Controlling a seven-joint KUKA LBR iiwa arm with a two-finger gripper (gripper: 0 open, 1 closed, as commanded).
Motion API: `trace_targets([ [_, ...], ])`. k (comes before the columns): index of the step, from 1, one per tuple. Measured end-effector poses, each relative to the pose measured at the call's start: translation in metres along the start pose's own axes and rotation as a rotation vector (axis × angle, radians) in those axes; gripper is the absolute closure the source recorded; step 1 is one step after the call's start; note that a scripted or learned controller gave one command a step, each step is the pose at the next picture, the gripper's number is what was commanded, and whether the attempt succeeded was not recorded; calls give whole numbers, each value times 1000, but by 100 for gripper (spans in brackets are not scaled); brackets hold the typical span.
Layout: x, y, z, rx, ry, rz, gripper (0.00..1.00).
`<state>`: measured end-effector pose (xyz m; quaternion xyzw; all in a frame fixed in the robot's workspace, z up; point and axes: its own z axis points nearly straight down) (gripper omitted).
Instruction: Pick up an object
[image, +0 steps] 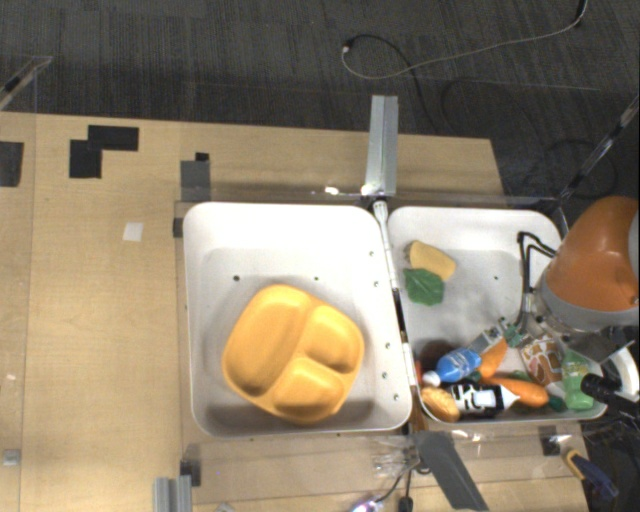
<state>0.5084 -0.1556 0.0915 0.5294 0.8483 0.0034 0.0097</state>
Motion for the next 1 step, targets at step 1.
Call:
trace_targets([
  [1,21,-5,-1,-6,-9,26,0],
])
